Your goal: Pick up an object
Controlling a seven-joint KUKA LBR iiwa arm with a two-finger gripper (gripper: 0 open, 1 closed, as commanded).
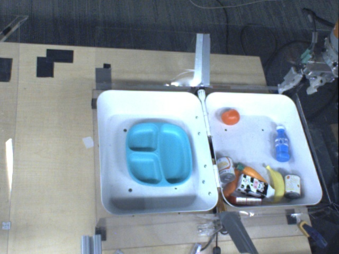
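The right bin (254,102) holds several objects. An orange round fruit (230,116) lies near its back left. A blue bottle (282,143) rests at the right side. Along the front edge crowd a small can (225,167), a carrot (253,172), a black-and-white box (250,185), a banana (274,181), a small tan jar (292,186) and a dark marker (246,199). My gripper (301,84) hangs beyond the bin's back right corner, over the dark floor. It is open with nothing between its fingers, well apart from every object.
The left bin (108,142) holds a blue divided plate (159,153). A metal post (202,60) rises behind the seam between the bins. Cables lie on the floor at the back (233,4). Wooden bench surface spreads to the left (47,142).
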